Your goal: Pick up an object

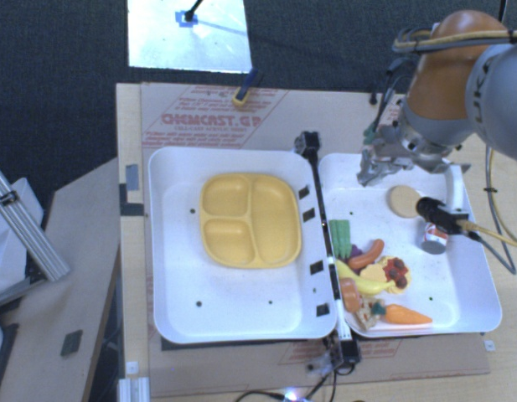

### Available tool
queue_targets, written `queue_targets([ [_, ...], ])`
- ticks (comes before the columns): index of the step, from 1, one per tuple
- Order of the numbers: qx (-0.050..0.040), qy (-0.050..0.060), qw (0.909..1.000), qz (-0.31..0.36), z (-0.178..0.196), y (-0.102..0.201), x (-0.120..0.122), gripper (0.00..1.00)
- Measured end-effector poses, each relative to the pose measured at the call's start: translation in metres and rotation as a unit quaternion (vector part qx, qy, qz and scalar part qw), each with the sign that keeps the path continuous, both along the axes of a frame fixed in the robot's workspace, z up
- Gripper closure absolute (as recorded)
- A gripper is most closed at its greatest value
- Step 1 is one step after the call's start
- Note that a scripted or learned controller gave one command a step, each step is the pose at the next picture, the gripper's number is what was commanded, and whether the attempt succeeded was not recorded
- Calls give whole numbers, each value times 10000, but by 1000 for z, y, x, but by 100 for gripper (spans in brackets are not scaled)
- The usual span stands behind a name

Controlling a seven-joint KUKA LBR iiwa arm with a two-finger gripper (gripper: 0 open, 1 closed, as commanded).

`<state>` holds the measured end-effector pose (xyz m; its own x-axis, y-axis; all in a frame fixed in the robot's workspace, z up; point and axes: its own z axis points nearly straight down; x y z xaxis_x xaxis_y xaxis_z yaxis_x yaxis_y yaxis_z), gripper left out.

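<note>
Fingers (377, 172) low over right white bin (476, 308), upper right of frame; opening unclear, nothing visibly held; round tan disc (403, 200) just beside.

Dark blue carpeted floor (57, 57) surrounds the pale wooden desk (90, 224); a shiny square metal plate (191, 23) lies far left.

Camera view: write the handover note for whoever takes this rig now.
Gripper: over the back left of the right white bin, nothing seen between its fingers.
Toy food pile sits at that bin's front left; orange carrot in front, round tan disc near the gripper.
Yellow divided plate lies in the left white bin.
Done: nothing lifted. Left: grasp and raise one object.
</note>
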<state>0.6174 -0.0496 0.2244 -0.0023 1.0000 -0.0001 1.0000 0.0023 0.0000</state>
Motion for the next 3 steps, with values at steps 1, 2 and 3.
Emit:
queue_targets([
  [1,-3,-5,10000,-8,-10,-9,6,100],
  [2,2,-12,10000,-4,-9,-8,7,100],
  [3,5,-2,10000,5,-6,-3,0,100],
])
